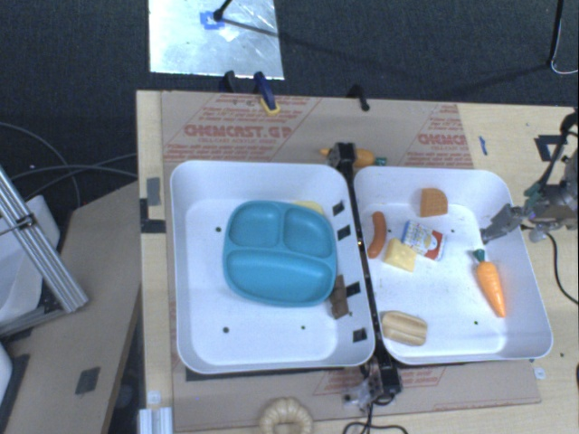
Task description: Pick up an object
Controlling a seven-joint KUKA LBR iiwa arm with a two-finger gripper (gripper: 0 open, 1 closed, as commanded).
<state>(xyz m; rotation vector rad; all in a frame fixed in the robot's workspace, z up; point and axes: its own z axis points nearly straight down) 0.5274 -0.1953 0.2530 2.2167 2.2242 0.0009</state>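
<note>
The right bin [523, 333] holds several toy foods. An orange carrot [490, 285] lies near its right wall, and a tan bread roll [403, 327] sits at the front. A red sausage [376, 233], a yellow cheese wedge [400, 255], a small printed packet [422, 239] and an orange-brown piece [433, 202] lie towards the back. My gripper [505, 221] reaches in over the right wall, just above and behind the carrot's green top. Nothing shows in its grasp.
The left bin [194, 333] holds a blue divided plate [279, 251] with a yellow item [310, 207] peeking out behind it. A brown piece [339, 300] lies by the divider. A ring-shaped item [288, 416] sits on the bench in front.
</note>
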